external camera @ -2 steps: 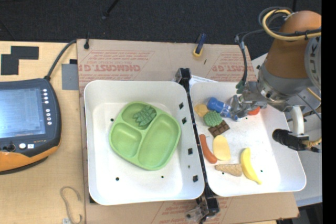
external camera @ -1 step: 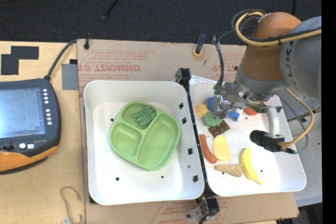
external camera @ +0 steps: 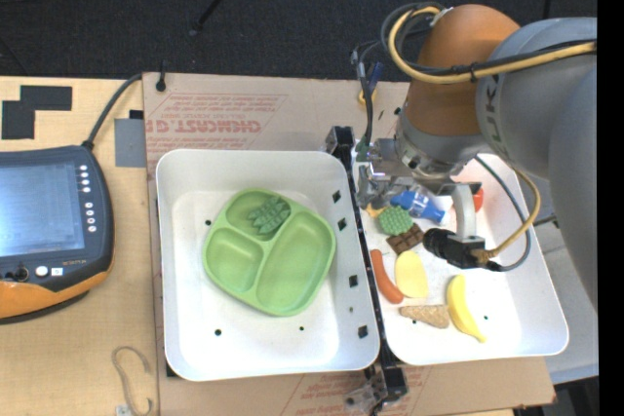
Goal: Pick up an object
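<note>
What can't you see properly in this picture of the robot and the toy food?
- The gripper: the arm's wrist hangs over it in the camera view, so whether the jaws are open stays unclear.
- The blue toy: partly under the wrist, too small to name.
- The right bin: its far part lies beneath the arm.
- The tablet: cut off by the left edge.

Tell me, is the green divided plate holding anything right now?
Yes: a small green leafy piece lies in the green plate's upper compartment.

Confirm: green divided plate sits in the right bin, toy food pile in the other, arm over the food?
Not quite. The camera view shows the green divided plate in the left bin. The toy food pile lies in the right bin, with the arm over it.
</note>
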Motion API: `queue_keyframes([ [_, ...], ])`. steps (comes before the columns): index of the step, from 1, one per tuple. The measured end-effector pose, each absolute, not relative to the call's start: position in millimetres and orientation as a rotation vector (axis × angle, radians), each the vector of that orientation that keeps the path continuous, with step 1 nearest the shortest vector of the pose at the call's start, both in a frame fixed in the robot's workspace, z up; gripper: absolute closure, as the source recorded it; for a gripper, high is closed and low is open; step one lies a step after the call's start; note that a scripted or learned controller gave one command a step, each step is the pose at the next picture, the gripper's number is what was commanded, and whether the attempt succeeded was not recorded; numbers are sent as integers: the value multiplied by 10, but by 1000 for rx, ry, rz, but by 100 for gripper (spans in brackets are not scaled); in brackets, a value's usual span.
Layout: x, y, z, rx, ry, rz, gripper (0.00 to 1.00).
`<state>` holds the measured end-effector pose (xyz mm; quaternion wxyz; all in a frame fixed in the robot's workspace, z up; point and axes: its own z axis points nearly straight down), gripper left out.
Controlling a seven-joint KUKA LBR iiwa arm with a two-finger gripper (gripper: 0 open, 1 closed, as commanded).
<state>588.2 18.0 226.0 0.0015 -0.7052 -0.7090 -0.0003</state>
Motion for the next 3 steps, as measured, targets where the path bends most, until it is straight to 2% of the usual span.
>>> queue_keyframes([
  [1,5885,671,2166,-2215,-2222,4,100],
  [2,5796,833,2210,-2216,-2220,6,100],
  [3,5836,874,2264,-2219,-2221,3,100],
])
